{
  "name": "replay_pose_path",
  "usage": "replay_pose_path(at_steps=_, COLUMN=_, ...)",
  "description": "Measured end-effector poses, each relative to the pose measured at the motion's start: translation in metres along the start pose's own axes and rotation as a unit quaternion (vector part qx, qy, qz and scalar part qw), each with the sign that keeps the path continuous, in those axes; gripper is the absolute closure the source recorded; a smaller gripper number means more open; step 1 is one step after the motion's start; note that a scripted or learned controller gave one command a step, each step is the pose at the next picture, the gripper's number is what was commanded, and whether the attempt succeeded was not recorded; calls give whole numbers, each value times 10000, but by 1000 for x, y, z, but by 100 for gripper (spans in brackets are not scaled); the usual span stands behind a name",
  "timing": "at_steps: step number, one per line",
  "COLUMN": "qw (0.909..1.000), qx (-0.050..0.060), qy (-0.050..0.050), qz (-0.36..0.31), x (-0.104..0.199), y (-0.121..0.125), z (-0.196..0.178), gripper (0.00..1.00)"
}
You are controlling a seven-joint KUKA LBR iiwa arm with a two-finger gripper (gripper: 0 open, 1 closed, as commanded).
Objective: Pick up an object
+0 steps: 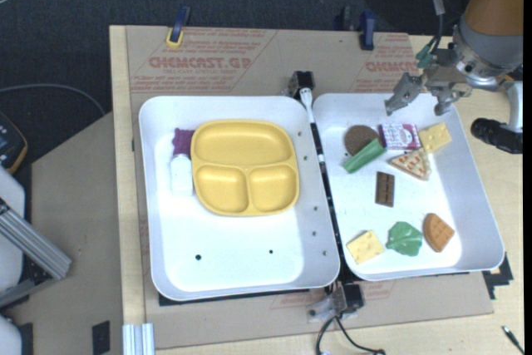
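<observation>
Objects to pick from are all in the right bin [478, 204], below and a bit left of the pincer [422, 98], which hangs over the bin's top edge with its two fingers spread apart and nothing between them. Closest to it is the pink packet [398, 135] just under it, with a cheese wedge [435, 136] beside that, a pizza slice [412, 165] a little lower, and a brown cookie [359, 137] plus green stick [364, 155] off to its left. My guess is the packet is the easy grab: drop straight down, line the fingers across its short side, and keep clear of the cheese so it doesn't get shoved. Stuff further down, like the chocolate bar [384, 188], green leaf [405, 238] and bread [438, 232], sits well apart, so also decent targets. Readable text: the board [249, 66] on the worktop, past the pincer's left, says "CHEMCAST GP" in red. The packet has print too, but it's too small to read. The yellow tray [245, 166] sits in the left bin [166, 245].
</observation>
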State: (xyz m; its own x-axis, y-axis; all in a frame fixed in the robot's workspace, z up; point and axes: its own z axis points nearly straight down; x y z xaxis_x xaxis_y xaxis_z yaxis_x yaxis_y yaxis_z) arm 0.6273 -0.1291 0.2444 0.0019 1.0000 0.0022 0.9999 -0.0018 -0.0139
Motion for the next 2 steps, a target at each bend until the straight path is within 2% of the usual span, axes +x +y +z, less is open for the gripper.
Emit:
replay_pose_path(at_steps=1, qw=10000, qx=-65, qy=-10, qz=-10, x=0, y=2, z=-7, gripper=0)
replay_pose_path(at_steps=2, qw=10000, qx=-37, qy=-4, qz=-6, x=6, y=-3, z=39, gripper=0)
